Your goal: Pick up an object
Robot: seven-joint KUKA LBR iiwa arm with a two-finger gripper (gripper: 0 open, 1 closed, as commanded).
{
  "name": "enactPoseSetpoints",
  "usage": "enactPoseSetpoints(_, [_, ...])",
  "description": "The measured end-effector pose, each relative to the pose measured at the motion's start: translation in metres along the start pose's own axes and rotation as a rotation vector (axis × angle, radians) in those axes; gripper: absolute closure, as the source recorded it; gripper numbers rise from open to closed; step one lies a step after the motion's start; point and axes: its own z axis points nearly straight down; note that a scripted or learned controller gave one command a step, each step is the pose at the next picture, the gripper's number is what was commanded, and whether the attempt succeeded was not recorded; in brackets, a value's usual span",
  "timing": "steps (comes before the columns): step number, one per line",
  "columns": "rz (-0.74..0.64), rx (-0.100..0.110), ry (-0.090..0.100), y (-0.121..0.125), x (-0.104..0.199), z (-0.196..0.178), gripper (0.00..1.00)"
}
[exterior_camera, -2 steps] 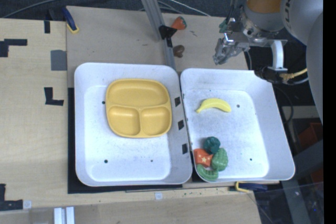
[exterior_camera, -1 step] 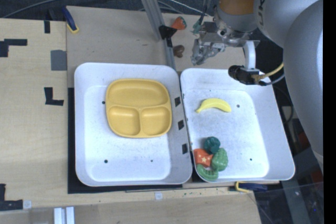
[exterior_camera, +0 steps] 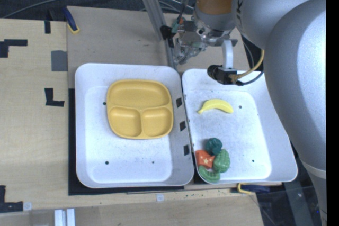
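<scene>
pincer [exterior_camera: 185, 55] above bins' far edge, grip state unclear | banana [exterior_camera: 215, 107] in right bin [exterior_camera: 265, 129] | no legible writing

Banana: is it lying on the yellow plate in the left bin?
No, the banana lies on the floor of the right bin, while the yellow plate sits in the left bin.

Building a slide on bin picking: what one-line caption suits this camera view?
KUKA arm's gripper poised above the bins' far edge; banana in right bin, yellow tray in left.
</scene>
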Motion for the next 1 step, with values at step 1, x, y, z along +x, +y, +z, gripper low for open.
enactPoseSetpoints(1, [-0.001, 0.002, 0.000, -0.0167, 0.0560, 0.0018, 1.00])
